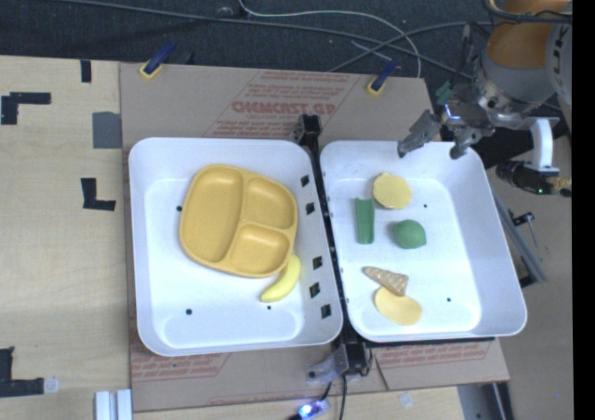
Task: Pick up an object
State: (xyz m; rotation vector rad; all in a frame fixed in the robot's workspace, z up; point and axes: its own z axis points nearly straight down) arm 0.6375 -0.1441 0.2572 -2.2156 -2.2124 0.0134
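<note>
Objects sat untouched in the right bin (483,223): yellow round piece (391,190), green stick (363,220), green ball (408,234), tan wedge (385,279), yellow slice (398,308). Jaws (434,137) hung open, gripping nothing, over that bin's far rim. Left bin (149,223) held the yellow divided tray (237,219) with a banana (282,281) touching its near edge.
</note>
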